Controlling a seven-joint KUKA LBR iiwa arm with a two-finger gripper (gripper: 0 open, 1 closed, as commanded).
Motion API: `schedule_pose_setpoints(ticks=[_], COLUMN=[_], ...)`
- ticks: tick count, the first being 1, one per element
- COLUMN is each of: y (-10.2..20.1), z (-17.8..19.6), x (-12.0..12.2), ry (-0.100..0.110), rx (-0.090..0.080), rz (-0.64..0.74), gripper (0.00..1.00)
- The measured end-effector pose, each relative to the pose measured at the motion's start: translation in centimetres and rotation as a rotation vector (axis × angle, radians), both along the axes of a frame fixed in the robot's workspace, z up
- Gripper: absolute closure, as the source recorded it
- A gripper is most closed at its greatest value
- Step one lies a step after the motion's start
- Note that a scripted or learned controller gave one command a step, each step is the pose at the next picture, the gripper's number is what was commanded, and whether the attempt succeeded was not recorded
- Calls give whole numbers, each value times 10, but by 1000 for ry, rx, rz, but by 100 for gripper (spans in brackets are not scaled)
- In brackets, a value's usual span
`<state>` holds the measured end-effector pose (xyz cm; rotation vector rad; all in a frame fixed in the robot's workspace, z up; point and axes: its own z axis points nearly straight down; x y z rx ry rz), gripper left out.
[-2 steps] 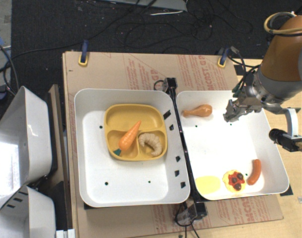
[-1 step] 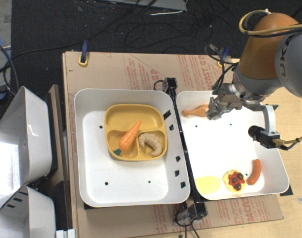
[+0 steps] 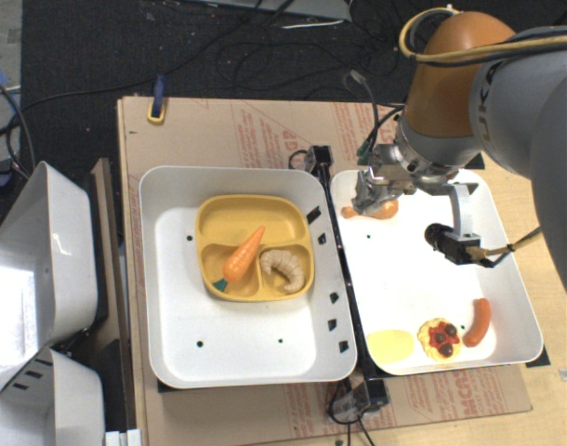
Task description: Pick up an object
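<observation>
The right bin has a bare middle, with the sausage, pizza and yellow disc along its near edge.

Two bins sit side by side on the counter. In the left bin lies a divided plate, near the bin's middle and toward its far side. A toy carrot lies slantwise in the plate, and a toy shrimp lies just to its right in the near-right compartment.

In the right bin, the pincer is at the far-left corner, over a small item on the bin floor. Along the near edge lie three things in a row: a flat disc at left, a small pizza-like piece beside it, and a toy sausage at right.
</observation>
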<state>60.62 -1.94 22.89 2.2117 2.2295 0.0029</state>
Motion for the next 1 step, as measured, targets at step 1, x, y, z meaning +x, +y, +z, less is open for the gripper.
schedule_pose_setpoints(ticks=[1], y=[50], z=[8], x=[4], ry=[0], rx=[1], rz=[1], gripper=[100])
